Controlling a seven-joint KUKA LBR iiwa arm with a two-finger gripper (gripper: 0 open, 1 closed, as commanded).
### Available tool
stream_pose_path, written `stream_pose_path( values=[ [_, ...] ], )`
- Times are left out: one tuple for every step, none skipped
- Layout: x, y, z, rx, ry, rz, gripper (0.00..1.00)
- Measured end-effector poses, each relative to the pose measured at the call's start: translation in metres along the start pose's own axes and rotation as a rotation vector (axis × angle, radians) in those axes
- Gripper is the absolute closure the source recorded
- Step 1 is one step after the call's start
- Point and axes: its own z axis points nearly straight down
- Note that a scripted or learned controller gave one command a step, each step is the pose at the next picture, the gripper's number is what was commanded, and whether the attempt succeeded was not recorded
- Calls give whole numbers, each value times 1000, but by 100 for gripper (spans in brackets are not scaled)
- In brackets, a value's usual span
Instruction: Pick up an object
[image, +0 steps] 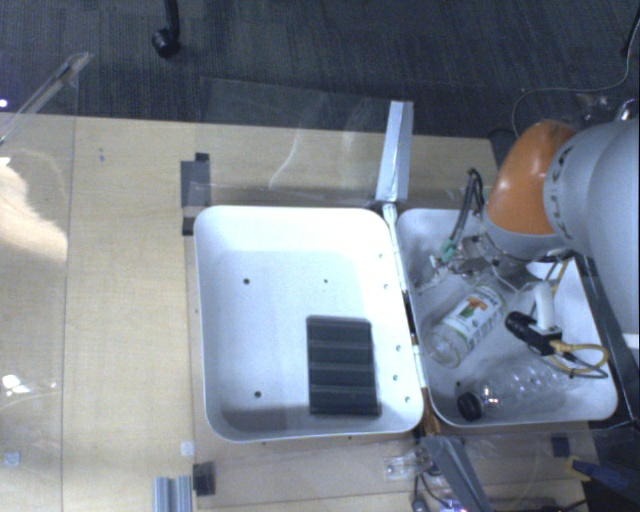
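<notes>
So the arm (560, 190) comes in from 3 o'clock and hangs over the right bin (600, 405), with the gripper (462, 258) down near the bin's 10 o'clock corner. Can't tell how the fingers stand. Just below it, toward 6 o'clock, a plastic bottle with a green label (466, 322) lies tilted. A clear bottle with a black cap (505, 390) lies near the bottom wall. The left bin (215, 300) has a black ribbed block (341, 366) at its 5 o'clock, all on the wooden table (110, 330).
</notes>
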Motion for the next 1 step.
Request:
stream_pose_path(
  values=[
    [-44, -41, 12, 8, 0, -123, 0]
  ],
)
